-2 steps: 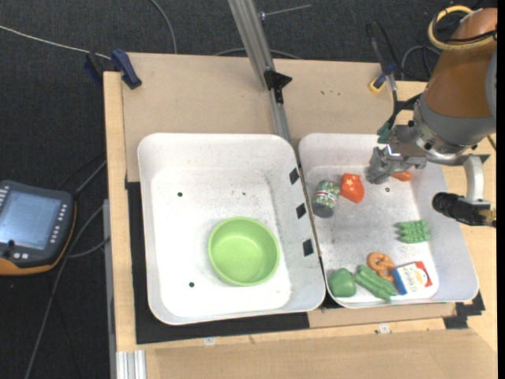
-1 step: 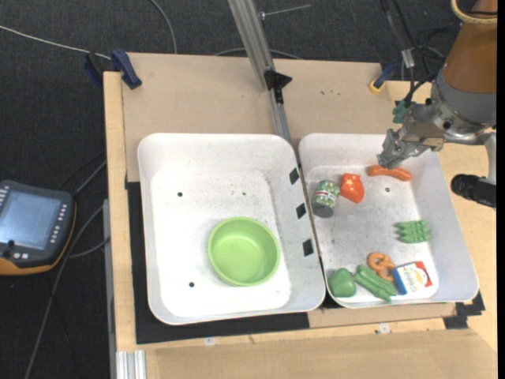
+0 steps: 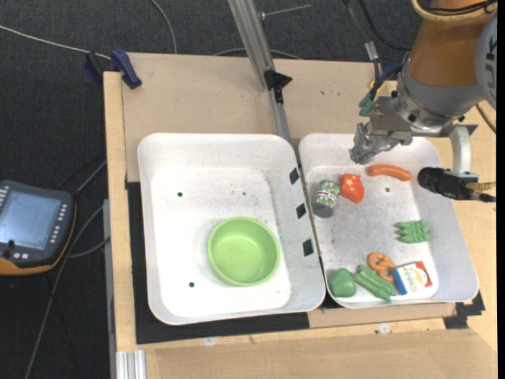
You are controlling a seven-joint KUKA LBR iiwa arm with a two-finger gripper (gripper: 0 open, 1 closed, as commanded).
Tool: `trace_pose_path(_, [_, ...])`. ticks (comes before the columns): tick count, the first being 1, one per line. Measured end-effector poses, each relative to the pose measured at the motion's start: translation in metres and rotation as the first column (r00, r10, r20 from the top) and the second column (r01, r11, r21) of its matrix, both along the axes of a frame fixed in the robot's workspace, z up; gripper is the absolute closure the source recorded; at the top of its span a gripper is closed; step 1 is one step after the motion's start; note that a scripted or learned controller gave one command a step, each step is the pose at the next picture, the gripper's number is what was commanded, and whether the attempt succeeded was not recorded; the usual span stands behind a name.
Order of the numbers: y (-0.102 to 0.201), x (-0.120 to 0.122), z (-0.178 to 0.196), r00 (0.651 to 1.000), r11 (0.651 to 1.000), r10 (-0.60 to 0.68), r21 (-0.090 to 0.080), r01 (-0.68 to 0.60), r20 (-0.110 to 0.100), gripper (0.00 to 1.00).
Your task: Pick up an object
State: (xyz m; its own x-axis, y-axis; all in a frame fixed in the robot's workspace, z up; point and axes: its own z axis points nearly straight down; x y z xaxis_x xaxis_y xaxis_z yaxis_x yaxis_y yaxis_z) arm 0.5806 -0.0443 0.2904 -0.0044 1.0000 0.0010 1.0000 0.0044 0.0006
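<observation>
Though fingers' (image 3: 364, 153) state is unclear | orange sausage (image 3: 389, 172) just beside; untouched

No text, brand, number or sign can be read anywhere. The small red and white carton (image 3: 413, 277) in the right bin (image 3: 450, 235) bears printed markings, but they are too small and blurred to make out. The can (image 3: 324, 198) near the bin's left wall has a patterned label, likewise illegible. The handheld pendant (image 3: 31, 226) at the left edge shows a lit screen whose contents cannot be read
</observation>
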Motion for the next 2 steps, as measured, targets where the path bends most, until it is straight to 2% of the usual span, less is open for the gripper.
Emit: trace_pose_path(2, [0.094,0.029,-0.016,1.000,1.000,0.000,0.000,0.000,-0.001,1.00])
